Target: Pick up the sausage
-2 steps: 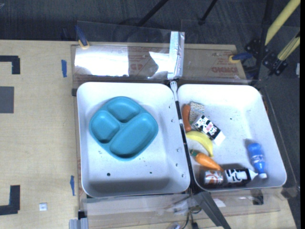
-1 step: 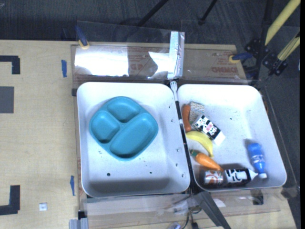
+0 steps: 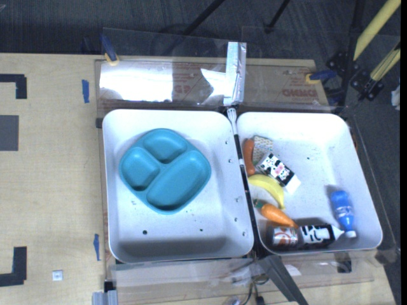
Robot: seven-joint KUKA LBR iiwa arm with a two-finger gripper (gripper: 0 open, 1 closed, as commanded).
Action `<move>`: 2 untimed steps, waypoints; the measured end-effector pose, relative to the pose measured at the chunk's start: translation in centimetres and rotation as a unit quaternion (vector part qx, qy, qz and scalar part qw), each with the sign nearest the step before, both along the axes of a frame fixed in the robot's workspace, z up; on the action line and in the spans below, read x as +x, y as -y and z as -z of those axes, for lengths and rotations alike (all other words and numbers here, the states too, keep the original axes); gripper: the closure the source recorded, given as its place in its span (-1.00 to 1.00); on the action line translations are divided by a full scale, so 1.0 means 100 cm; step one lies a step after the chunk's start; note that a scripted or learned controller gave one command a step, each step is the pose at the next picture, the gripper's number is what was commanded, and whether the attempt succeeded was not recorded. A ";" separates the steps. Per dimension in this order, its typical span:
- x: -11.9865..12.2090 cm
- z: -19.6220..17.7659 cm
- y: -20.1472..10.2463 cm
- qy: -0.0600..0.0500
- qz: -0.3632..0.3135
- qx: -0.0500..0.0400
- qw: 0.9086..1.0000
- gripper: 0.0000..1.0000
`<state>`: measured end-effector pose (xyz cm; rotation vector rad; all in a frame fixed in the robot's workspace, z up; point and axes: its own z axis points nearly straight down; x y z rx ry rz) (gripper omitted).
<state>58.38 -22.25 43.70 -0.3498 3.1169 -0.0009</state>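
A dark bottle (image 3: 305,234) lies along the lower edge of the right bin (image 3: 318,127), beside a carrot (image 3: 277,215). The sausage (image 3: 248,154) rests at that bin's upper left, against the wall, above a banana (image 3: 268,188). The left bin (image 3: 121,127) holds a blue plate (image 3: 165,169).

Two white bins, centre frame.
Left bin (image 3: 127,234): blue divided plate (image 3: 165,168). Right bin (image 3: 362,164): banana (image 3: 268,188), carrot (image 3: 277,215), blue bottle (image 3: 342,210), possibly a dark bottle (image 3: 311,235) along lower edge.

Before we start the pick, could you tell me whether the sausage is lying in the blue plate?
No, the sausage lies in the right bin against its left wall, while the blue plate sits in the left bin.
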 end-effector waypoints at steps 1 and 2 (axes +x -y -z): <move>0.002 -0.013 -0.001 0.005 0.001 -0.001 1.000 1.00; 0.003 -0.025 -0.001 0.011 0.001 -0.001 1.000 1.00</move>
